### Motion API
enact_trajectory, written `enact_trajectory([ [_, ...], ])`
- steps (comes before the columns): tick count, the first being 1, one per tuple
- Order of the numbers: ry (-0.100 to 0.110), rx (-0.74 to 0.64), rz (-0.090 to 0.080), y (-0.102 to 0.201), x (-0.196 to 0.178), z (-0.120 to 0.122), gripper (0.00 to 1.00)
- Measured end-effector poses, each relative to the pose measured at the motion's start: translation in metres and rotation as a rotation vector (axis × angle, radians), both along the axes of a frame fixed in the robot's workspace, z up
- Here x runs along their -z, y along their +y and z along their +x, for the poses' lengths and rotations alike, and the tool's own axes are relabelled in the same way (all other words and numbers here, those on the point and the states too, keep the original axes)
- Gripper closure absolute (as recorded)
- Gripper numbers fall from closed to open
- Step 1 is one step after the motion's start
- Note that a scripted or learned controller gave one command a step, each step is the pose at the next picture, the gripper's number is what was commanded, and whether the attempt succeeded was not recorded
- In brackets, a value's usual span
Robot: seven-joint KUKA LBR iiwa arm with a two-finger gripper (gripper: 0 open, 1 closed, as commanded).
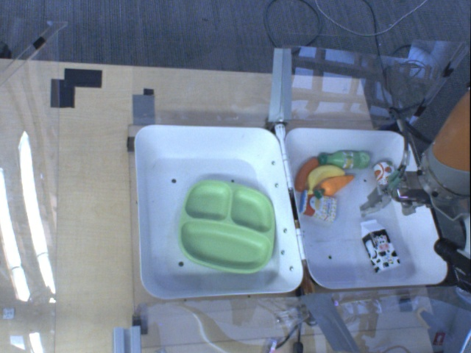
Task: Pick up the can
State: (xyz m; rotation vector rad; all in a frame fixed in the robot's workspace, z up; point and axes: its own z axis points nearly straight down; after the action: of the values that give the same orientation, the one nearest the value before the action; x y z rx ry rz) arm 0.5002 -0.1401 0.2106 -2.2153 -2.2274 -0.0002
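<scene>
Reaching arm: the grey KUKA arm (449, 160) is seen coming in over the right rim of the right bin (419, 271), orange band up by the view's right edge.
Gripper: the gripper (374, 201) is placed over the right half of that bin, low above the floor, with nothing seen in it.
Gripper state: it cannot be told from this view whether it is released or clenched.
Can: the can (322, 209), red, white and silvery, is judged to be the small item near the bin's left wall, about midway between back and front rims, just in front of the carrot (336, 185).
Key relation: the can lies to the gripper's left, toward the divider between the bins, a little nearer the front rim, with bare floor between them.
Long axis: the can appears to lie on its side, its length running roughly across the bin from left wall to right; this is blurred and is offered as a judgement.
Neighbours: a banana (324, 173) and a green bottle (344, 158) are crowded behind it; a cow-patterned carton (380, 251) sits toward the front right corner, well clear.
Other bin: a green divided plate (228, 226) is seen in the left bin (158, 271).
Next move: a leftward shift is called for, then a descent, the carrot to be avoided.
</scene>
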Motion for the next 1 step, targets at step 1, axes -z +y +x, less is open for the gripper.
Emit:
enact_trajectory([
  [1,-0.001,0.037,0.000,-0.0137,0.0409,0.1122,0.00],
])
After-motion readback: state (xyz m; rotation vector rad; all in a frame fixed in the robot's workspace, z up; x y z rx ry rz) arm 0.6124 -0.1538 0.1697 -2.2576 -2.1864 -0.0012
